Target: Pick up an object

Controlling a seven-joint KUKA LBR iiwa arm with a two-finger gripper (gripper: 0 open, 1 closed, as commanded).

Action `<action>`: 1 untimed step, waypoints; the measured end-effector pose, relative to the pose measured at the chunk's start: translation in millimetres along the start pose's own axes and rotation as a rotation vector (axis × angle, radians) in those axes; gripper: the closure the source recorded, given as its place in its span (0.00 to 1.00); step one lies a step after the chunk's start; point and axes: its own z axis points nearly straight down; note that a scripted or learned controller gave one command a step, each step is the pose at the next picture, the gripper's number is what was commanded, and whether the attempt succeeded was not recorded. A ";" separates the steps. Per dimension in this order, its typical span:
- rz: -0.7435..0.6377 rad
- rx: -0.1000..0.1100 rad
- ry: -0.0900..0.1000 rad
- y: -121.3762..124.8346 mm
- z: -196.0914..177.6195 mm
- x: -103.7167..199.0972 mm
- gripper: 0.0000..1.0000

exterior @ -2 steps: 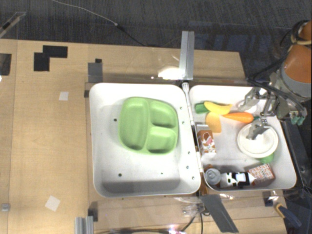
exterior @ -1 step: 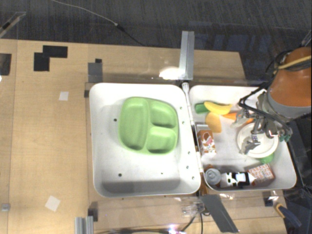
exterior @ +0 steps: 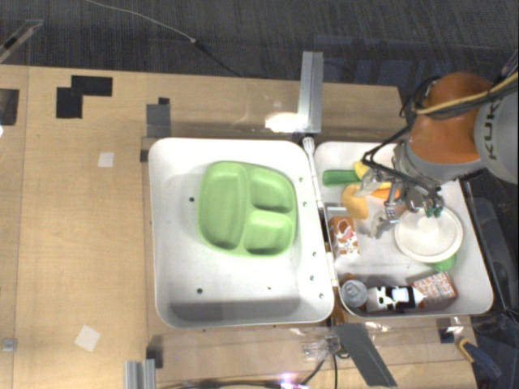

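My gripper (exterior: 410, 209) hangs over the right bin (exterior: 478, 294), below the grey wrist with its orange band. It stands open, with nothing between its fingers. Just left of it lie a yellow and orange toy (exterior: 358, 198) and a green stick (exterior: 339, 177). A white bowl (exterior: 428, 237) with a green rim sits right under and in front of the gripper. Along the bin's front are a small bottle (exterior: 381, 297) with a black and white label and a red-brown packet (exterior: 435, 287). A brown and white carton (exterior: 344, 237) lies by the left wall.
The left bin (exterior: 174, 290) bears a green divided plate (exterior: 246, 207). A metal post (exterior: 310, 91) rises at the back between the bins. Cables run from the arm over the right bin's back corner.
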 end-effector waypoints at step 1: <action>0.206 0.003 0.037 23.0 8.8 -54.7 0.00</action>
